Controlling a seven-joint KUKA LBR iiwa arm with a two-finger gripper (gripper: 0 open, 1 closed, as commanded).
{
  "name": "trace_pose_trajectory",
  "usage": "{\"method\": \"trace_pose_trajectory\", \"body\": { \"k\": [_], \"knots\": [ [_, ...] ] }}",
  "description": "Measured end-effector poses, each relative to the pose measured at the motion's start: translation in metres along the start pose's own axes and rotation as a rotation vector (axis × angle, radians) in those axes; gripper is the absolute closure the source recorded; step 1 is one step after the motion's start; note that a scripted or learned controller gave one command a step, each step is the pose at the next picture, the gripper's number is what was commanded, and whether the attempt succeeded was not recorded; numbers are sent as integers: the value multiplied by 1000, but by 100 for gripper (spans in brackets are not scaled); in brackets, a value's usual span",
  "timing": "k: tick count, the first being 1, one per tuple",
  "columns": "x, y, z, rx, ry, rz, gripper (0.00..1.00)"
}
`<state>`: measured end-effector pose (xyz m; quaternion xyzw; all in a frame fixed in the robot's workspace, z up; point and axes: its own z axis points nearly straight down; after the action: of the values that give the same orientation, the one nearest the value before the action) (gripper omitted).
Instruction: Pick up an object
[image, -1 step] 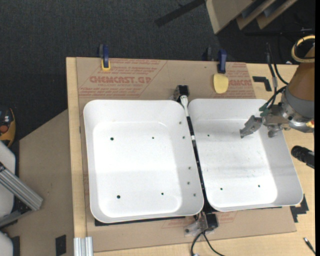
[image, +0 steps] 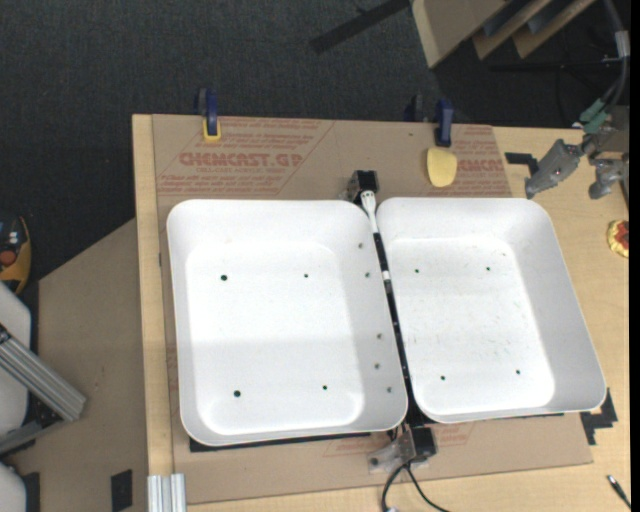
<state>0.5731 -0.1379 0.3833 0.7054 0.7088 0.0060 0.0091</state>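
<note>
Yellow object (image: 441, 167) lies on bench (image: 300, 150), beyond right bin (image: 566, 262).

A lab or workshop test bench: two white bins (image: 270, 320) sit on a brown board (image: 330, 150) held down by blue clamps (image: 443, 122), over dark carpet (image: 90, 90), with loose cables (image: 400, 485) and an aluminium rail (image: 40, 375) nearby.
</note>
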Motion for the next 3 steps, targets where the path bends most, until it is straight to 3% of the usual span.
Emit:
{"method": "trace_pose_trajectory", "body": {
  "k": [1,2,3],
  "knots": [
    [-1,-1,0,15,1,3,100],
    [35,18,77,30,7,1,100],
    [47,-2,46,18,4,3,100]
  ]
}}
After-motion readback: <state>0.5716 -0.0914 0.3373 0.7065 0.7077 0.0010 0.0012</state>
